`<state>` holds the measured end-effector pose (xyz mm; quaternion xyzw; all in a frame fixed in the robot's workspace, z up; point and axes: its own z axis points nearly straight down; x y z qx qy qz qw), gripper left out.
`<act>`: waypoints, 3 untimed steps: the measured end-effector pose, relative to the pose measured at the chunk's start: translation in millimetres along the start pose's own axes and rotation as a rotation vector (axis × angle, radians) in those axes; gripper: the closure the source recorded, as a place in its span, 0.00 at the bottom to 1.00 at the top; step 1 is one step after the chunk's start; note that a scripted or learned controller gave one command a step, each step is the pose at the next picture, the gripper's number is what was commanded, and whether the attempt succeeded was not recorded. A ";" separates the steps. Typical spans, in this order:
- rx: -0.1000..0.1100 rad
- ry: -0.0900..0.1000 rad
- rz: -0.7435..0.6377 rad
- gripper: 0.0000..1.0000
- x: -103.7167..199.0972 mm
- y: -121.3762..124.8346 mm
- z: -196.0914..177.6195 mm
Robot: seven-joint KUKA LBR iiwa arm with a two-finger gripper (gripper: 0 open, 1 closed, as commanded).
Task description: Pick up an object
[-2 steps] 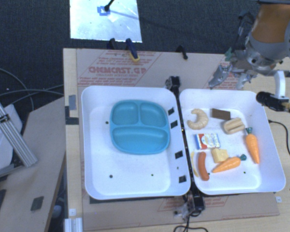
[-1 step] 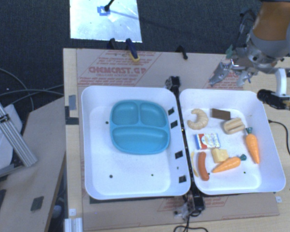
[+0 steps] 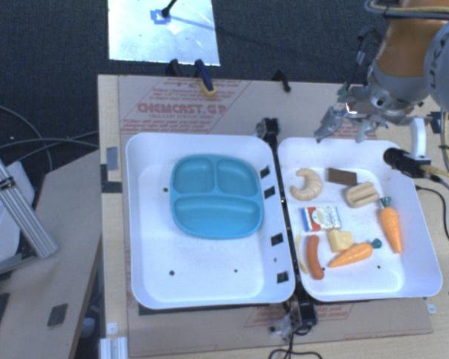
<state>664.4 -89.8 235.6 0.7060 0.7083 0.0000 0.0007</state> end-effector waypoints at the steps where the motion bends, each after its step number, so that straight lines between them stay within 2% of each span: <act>1: 0.003 0.000 0.001 0.00 -3.2 7.3 58.6; 2: 0.004 0.001 0.000 0.00 3.4 2.1 117.9; 3: 0.001 0.000 0.000 0.00 3.9 2.6 152.2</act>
